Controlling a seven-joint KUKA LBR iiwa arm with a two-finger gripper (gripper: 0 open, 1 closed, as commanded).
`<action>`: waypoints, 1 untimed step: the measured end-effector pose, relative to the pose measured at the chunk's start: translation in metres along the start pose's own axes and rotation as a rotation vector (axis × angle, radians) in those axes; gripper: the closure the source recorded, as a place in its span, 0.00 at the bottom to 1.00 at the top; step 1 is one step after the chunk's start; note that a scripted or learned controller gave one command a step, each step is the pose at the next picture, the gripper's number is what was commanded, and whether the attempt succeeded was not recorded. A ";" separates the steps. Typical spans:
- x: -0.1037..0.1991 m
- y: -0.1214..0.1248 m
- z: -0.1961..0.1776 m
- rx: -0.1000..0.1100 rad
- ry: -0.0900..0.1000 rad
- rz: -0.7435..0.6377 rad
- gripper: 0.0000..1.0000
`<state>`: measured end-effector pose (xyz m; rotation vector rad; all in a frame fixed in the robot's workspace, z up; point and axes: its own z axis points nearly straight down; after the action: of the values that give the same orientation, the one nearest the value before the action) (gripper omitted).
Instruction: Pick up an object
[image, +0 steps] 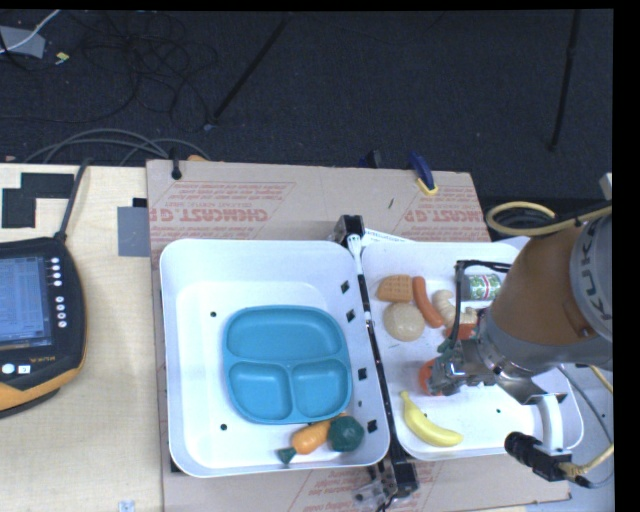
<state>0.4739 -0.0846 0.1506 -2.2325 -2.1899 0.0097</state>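
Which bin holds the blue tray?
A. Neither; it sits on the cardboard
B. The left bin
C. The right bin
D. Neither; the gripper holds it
B: the blue tray lies flat in the left bin, with a carrot and a green ball just below it; the banana lies in the right bin.

Blue divided tray (285, 362) in white bin (190, 270); yellow banana (430, 423); orange carrot (311, 437); dark-green ball (346, 433).
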 end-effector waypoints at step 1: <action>0.052 0.001 -0.067 -0.018 -0.003 -0.025 1.00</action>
<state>0.4770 -0.0330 0.2181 -2.2147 -2.2284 -0.0066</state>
